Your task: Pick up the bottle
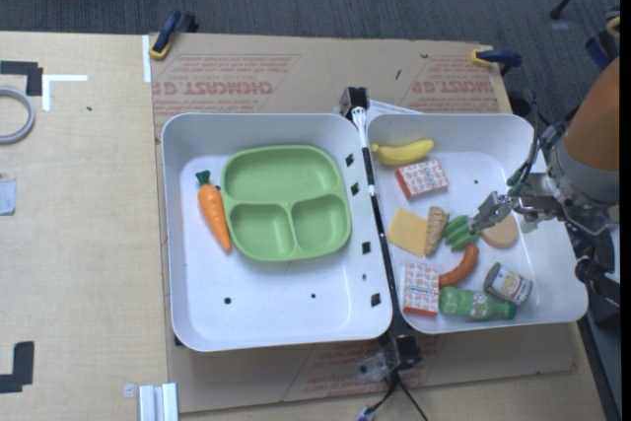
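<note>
1. One two-finger gripper [490, 209] reaches in from the right over the right white bin [463, 129]; its dark fingers [485, 214] point left and down, and whether they are spread or closed cannot be made out.
2. Just beside the fingertips, to their left, lies a small green leafy toy vegetable [457, 232], and a tan round biscuit-like piece [501, 234] sits right under the gripper.
3. Below it lie an orange-red toy sausage [459, 266] and a small printed tin can [509, 285].
4. Further below, near the bin's front wall, the green plastic bottle [476, 305] lies on its side, apart from the gripper.
5. Further left are a yellow cheese wedge [408, 231] and a yellow toy banana [402, 151].
6. Well apart, in the left white bin [187, 311], sit a green divided plastic plate [286, 202] and an orange toy carrot [214, 213].
</note>
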`<action>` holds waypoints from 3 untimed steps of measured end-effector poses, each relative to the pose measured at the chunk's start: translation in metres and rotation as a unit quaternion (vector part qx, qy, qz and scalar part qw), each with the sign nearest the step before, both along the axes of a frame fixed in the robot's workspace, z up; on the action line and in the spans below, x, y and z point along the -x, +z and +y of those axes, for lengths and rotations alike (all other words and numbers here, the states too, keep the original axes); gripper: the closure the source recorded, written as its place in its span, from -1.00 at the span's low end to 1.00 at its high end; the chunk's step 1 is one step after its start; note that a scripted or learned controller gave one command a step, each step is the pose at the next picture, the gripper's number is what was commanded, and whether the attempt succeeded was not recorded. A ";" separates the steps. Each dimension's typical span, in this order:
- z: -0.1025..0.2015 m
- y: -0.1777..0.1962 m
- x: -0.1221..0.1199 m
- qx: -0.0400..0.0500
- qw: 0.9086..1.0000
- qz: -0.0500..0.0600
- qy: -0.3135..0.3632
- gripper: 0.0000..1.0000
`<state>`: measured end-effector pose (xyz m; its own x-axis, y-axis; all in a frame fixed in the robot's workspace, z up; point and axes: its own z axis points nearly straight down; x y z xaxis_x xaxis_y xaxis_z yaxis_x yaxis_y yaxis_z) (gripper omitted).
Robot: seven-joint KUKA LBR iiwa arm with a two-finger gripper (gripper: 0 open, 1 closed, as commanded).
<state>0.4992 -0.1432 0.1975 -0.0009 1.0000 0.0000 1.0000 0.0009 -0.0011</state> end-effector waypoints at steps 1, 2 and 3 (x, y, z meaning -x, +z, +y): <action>0.000 0.010 -0.001 0.000 1.000 -0.001 0.000 1.00; -0.028 0.040 0.021 0.001 1.000 -0.001 0.030 1.00; -0.047 0.081 0.021 0.001 0.990 -0.001 0.139 1.00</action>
